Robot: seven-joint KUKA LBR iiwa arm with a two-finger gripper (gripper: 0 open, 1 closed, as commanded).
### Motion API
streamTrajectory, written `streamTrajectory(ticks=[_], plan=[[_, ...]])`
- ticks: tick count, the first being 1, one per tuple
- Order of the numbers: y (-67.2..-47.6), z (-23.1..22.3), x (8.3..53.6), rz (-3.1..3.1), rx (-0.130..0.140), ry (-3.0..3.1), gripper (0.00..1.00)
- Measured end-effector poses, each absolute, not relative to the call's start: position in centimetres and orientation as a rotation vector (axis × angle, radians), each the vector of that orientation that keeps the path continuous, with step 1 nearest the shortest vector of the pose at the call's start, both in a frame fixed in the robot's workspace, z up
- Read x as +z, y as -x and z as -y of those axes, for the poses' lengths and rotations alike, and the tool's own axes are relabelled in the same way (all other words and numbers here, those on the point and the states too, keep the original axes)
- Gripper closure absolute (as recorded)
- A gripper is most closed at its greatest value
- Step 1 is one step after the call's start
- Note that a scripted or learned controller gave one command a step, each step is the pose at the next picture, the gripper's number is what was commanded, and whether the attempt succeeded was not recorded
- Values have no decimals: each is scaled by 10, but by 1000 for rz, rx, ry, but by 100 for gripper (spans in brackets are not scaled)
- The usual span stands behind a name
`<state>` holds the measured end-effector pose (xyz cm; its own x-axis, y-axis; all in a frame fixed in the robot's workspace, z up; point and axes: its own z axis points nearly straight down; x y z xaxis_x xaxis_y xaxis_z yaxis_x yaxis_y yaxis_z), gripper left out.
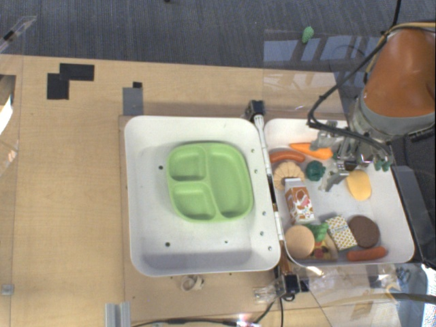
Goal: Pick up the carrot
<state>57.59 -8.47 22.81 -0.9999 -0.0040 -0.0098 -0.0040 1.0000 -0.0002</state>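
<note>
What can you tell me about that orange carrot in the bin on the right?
The carrot is a small toy, bright orange and smooth like plastic, tapering to a point on its left end. It lies flat and roughly level near the back of the right bin. Its thick right end runs under the robot's hand, so that end is hidden. Just in front lie a reddish sausage-shaped toy and a dark green piece; whether they touch it is unclear.
</note>
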Motion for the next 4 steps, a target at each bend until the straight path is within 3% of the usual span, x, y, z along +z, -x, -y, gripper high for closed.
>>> streamTrajectory(ticks=[1, 2, 3, 4], plan=[[-641, 143, 214, -3119, -4, 253, 0], [-671, 170, 151, -3074, -2, 594, 0], [-676, 172, 96, -2896, -23, 1151, 0], [-647, 162, 96, -2767, -30, 1437, 0]])
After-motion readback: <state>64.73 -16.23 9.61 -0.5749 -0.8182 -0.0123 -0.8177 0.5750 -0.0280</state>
